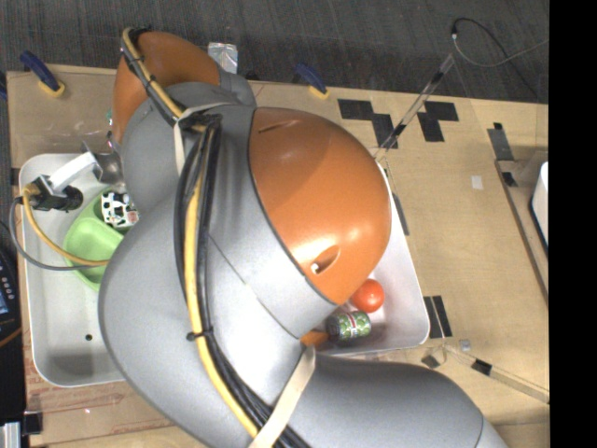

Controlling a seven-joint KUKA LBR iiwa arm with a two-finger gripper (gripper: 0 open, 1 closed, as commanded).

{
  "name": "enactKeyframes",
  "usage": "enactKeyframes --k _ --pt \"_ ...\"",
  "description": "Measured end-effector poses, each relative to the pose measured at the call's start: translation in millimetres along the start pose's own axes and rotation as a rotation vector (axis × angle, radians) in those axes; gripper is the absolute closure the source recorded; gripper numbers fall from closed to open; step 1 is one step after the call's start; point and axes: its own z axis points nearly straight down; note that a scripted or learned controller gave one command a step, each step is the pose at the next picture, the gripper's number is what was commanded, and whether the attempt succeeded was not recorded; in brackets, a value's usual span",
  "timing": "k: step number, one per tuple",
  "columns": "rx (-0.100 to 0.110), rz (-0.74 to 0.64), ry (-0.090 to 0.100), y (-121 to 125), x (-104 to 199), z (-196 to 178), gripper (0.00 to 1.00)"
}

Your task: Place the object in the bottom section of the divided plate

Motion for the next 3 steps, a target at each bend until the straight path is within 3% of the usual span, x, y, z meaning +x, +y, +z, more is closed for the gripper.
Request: enactKeyframes --k 1,2,3 --pt "-0.005 0.061 0.017 -8 -36 -6 0.0" --pt "0.001 0.149 0.0 -54 -61 -202 0.0" --pt "0.0 0.15 -0.002 -54 -62 -201 0.0"
